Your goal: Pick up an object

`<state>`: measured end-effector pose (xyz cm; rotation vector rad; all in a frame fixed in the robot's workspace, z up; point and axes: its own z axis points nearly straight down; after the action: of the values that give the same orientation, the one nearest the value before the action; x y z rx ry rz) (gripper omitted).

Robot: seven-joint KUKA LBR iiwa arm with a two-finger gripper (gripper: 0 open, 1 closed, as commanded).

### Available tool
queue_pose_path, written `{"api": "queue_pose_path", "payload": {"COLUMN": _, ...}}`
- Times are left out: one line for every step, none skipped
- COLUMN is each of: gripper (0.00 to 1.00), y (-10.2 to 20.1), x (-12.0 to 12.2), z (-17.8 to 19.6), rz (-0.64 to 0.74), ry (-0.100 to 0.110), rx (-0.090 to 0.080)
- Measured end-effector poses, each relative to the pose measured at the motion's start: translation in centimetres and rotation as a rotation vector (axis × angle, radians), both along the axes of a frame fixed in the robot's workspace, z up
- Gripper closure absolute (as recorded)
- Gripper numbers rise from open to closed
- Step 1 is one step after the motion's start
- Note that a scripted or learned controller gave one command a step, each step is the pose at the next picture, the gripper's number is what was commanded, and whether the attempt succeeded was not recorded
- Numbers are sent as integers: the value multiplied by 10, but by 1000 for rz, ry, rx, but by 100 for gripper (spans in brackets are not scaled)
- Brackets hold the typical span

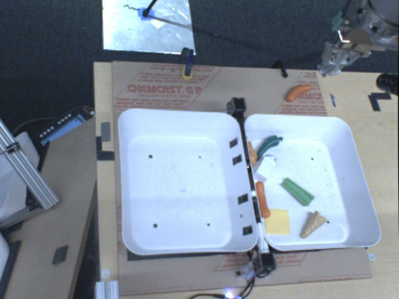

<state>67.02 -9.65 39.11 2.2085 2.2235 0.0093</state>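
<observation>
Objects for picking are mostly over in the right bin [356, 167], well away from the claw right now. The gripper [331, 60] hangs at the top right, past the far edge of the bench [349, 98] and over the dark floor. It's small and a bit blurry, so honestly I can't tell if it's released or clenched.

Closest thing to it is an orange sausage-shaped piece [298, 93], lying on the bench outside the bins, just behind the right bin's far rim.

Moving into the right bin: a dark teal curved piece [269, 144] sits near the far left corner, with a small white piece [266, 166] just in front of it. A green block [297, 191] lies tilted around the middle. Along the left wall there's a red-orange stick [263, 199], and just beside its near end a flat yellow square [278, 222]. A tan cone [313, 224] lies near the yellow square, toward the front rim.

The left bin [124, 167] sits right next to it, the two touching along the middle. Further back, a yellow and blue clamp [186, 64] sits at the far bench edge, and a shiny silver sheet [148, 17] lies on the floor beyond it.
</observation>
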Motion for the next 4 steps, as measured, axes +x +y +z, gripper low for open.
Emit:
{"api": "queue_pose_path", "payload": {"gripper": 100, "y": 10, "x": -18, "z": 142, "rz": 0, "ry": -8, "rx": -1}}
{"api": "queue_pose_path", "payload": {"gripper": 100, "y": -111, "x": -2, "z": 145, "rz": -13, "ry": 4, "rx": -4}}
{"api": "queue_pose_path", "payload": {"gripper": 100, "y": -91, "x": -2, "z": 144, "rz": -3, "ry": 6, "rx": 0}}
{"api": "queue_pose_path", "payload": {"gripper": 100, "y": -75, "x": -2, "z": 144, "rz": -3, "ry": 7, "rx": 0}}
